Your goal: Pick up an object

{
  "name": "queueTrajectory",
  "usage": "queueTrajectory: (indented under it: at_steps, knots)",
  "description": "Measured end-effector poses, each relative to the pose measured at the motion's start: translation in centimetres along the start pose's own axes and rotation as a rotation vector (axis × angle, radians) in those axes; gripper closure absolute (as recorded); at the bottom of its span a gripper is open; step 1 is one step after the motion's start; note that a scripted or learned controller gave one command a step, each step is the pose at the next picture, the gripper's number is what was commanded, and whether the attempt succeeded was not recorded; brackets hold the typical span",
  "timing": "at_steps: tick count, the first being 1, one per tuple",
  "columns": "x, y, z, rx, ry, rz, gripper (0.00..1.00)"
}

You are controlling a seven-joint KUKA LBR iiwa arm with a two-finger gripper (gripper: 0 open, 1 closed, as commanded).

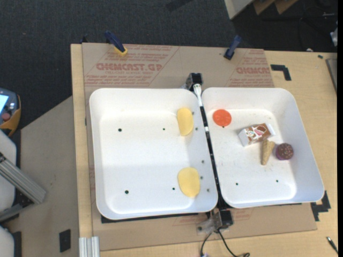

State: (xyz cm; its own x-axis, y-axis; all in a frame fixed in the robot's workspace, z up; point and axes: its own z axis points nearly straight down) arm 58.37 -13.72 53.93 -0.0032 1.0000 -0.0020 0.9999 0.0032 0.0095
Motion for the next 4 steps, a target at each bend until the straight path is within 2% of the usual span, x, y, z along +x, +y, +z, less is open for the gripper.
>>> queueTrajectory:
  at_steps: [1,2,3,4]
  knots:
    - [4.1,-5.0,1.2,0.011,0.003,0.0,1.0]
    - [5.2,-8.4,0.2,0.009,0.003,0.002,1.0]
    - [6.5,-10.5,0.2,0.01,0.002,0.002,1.0]
    - [6.4,-10.4,0.3,0.01,0.002,0.003,0.0]
